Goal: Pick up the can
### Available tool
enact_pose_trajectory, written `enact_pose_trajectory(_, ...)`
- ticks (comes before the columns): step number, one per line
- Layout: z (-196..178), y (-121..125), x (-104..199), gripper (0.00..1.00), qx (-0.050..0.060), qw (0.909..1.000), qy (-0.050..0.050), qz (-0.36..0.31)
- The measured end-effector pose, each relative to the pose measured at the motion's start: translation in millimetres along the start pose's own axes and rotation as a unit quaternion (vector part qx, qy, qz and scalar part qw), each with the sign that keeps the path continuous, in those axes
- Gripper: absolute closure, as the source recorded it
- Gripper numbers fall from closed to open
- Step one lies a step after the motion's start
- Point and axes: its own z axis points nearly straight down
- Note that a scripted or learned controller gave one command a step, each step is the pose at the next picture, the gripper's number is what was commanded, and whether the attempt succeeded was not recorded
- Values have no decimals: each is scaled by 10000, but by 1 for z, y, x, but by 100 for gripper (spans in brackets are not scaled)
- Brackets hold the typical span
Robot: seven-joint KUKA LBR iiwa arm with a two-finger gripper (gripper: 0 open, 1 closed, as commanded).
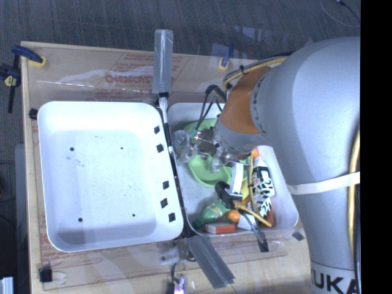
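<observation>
Gripper: low inside the right-hand shallow white plastic bin, at its upper left part; whether it is parted or closed we cannot tell, since the wrist hardware hides the tips from above; nothing can be confirmed as held.

Task object: we take the small silvery metal can to be the round shiny item just beside the gripper on its left, close against the bin's left wall; it appears to rest on the bin floor; contact with the gripper cannot be established.

Adjacent: a lime-green round plastic bowl lies directly under and below the gripper, near the can.

Further out: a black-and-white patterned packet, a small orange round object and a flat red-and-white box crowd the bin's lower right, well apart from the can.

The left-hand white bin plays no part; the grey arm covers the right.

Progress, in our judgement: approach made; grasp unverified; lift outstanding.
</observation>
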Motion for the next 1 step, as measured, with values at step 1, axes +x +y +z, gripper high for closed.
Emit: enact_pose_trajectory(1, -146, 66, 12, 0, -48, 9996, -34, 259)
